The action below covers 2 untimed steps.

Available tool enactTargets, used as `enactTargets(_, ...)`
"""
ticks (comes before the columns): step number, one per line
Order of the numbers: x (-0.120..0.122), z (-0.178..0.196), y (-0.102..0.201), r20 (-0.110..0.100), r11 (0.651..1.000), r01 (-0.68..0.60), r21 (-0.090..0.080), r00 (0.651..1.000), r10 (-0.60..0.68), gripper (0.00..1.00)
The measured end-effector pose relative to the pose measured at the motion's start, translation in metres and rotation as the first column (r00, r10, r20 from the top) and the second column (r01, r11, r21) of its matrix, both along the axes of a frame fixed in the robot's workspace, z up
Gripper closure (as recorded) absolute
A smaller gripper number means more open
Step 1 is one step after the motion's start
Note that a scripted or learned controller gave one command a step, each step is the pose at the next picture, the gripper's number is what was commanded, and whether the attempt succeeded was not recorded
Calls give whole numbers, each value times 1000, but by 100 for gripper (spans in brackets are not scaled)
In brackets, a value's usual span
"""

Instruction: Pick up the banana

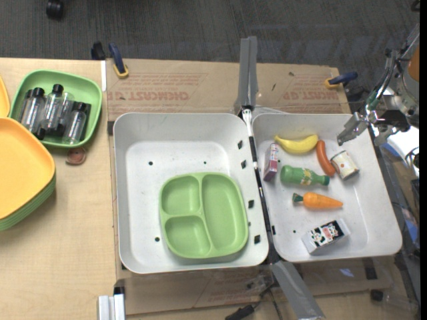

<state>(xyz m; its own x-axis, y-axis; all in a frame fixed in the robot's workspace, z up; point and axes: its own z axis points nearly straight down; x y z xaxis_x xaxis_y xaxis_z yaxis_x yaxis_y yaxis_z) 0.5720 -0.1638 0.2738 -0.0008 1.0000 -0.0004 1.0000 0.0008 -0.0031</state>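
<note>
The yellow banana [297,143] lies in the right bin [373,245], near its back wall, curved ends pointing up. My gripper [354,127] hangs at the bin's back right corner, to the right of the banana and well apart from it. There is nothing in its grasp that I can make out. The arm comes in from the right edge above it.
Close to the banana lie a red sausage [323,157], a small can [345,165], a green bottle [303,175] and a purple packet [271,162]. A carrot [319,201] and a small carton [325,236] sit nearer the front. The left bin [133,179] holds a green divided tray [203,215].
</note>
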Motion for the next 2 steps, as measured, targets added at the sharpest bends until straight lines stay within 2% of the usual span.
enactTargets(1, -22, -84, 96, -1, 997, -76, 0, 997, 76, 0)
enactTargets(2, -43, -183, 30, 0, 999, -36, 1, 999, 36, 0)
